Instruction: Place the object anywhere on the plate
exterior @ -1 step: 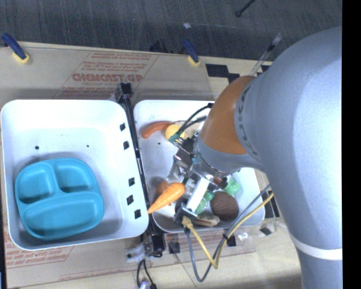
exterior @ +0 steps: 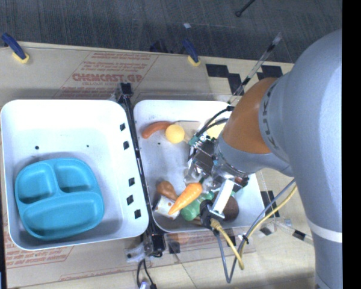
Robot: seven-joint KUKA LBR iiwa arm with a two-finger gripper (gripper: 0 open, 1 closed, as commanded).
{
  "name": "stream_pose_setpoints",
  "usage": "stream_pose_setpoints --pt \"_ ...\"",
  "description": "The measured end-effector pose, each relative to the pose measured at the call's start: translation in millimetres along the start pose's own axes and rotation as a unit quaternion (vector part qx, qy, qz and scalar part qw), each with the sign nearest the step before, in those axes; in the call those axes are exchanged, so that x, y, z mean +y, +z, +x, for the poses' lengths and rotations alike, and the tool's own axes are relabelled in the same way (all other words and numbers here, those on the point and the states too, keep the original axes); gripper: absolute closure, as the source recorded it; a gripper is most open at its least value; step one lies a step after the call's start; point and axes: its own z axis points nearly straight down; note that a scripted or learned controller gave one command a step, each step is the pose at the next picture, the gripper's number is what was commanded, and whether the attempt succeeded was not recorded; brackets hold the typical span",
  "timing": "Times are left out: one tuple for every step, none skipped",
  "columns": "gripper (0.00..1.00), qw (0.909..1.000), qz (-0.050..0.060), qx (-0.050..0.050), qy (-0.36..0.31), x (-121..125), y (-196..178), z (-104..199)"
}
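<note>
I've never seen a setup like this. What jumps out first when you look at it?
The big grey arm with its orange band fills the right side, reaching down into the right bin. Under it lies a jumble of toy food: a carrot near the bin's front, a yellow ball and a sausage toward the back. In the left bin sits a bright blue divided plate, with nothing on it.

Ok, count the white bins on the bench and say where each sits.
2. The left bin holds the blue plate. The right bin holds the toy foods, with the arm reaching into it.
</note>
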Motion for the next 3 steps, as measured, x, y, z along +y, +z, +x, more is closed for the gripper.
stream_pose_setpoints --pt "1.00 0.9994 -0.006 0.001 -0.033 -3 -48 6" --pt "1.00 0.9992 -0.001 0.000 -0.041 -4 -56 7" --pt "1.00 0.9988 0.003 -0.001 -0.049 -4 -65 8"
